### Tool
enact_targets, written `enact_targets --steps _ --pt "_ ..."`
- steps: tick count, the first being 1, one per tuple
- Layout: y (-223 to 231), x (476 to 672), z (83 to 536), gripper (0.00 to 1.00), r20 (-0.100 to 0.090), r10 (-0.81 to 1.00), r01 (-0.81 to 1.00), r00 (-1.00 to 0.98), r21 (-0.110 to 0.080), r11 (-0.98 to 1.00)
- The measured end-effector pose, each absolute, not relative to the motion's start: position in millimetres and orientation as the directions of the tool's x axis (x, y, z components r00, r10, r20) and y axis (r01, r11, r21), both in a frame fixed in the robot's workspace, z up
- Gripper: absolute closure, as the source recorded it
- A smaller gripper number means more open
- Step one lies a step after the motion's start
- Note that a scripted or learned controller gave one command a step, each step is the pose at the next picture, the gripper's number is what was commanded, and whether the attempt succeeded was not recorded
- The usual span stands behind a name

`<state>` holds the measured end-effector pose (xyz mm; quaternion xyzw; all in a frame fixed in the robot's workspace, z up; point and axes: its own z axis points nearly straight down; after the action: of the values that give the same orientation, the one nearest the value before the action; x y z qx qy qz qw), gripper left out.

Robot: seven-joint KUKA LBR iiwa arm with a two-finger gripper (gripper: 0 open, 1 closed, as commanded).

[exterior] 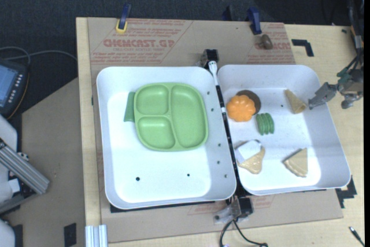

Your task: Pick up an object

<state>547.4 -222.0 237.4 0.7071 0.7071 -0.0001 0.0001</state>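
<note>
At the right rim of the right bin (pixel 338 150), the gripper (pixel 324 96) hangs with a grey finger pointing inward; whether its jaws stand open or closed cannot be told from this slant, and nothing shows between them.

Candidate objects, all in the right bin: tan wedge (pixel 296 102) just beside the gripper, near the back wall; orange pumpkin toy (pixel 241 108) touching a dark round piece (pixel 251 97) behind it; green ridged piece (pixel 265 123) just beside the pumpkin; white and tan piece (pixel 251 156) against the centre divider; second tan wedge (pixel 298 163) near the front. Left bin (pixel 110 142) holds a green divided plate (pixel 171 115).

Risks, as judged:
- Nearest wedge is flat and low; fingers may skid over it or push it away.
- It lies near the wall; a descent could clip the rim.
- Pumpkin cluster is crowded; a grab there may catch two things or knock one aside.
- Rounded pumpkin may squirt out of a pinch.
</note>
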Motion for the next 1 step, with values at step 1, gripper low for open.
enact_targets --steps 1 --pt "-220.5 549.9 194.8 0.0 0.002 1.0 1.0 -0.001 -0.005 0.001"
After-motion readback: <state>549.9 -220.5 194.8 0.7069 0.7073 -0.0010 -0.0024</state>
